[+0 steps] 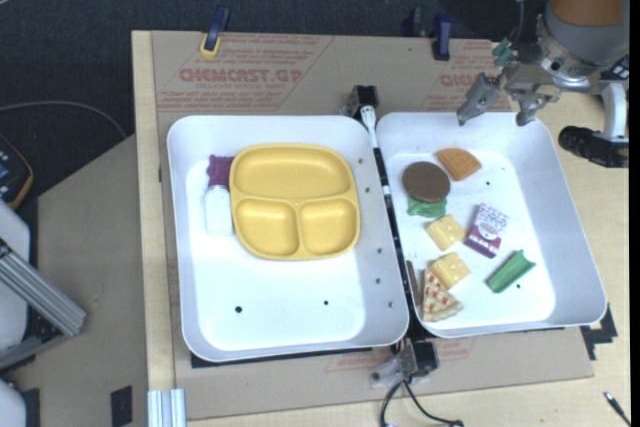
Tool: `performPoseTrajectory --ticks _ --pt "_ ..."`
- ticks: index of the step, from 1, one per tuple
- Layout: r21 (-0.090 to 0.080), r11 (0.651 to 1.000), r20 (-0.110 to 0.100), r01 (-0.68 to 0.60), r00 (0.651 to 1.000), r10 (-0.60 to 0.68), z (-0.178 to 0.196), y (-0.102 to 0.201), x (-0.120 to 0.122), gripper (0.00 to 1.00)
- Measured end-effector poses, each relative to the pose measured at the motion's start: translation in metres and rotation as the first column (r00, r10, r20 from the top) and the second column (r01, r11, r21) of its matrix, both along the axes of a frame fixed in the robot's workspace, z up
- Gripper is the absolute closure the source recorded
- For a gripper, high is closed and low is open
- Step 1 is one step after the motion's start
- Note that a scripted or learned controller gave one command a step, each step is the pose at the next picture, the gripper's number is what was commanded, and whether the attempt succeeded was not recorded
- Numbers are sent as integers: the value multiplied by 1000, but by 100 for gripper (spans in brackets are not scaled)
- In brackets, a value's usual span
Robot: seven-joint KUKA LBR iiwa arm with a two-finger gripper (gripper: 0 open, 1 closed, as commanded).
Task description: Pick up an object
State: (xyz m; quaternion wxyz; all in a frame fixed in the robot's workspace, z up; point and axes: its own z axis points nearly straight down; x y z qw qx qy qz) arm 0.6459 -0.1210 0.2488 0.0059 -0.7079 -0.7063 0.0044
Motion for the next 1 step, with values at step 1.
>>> performPoseTrajectory --ticks 1 --pt "-2 1000 14 -2 1000 2 8 0 2 0"
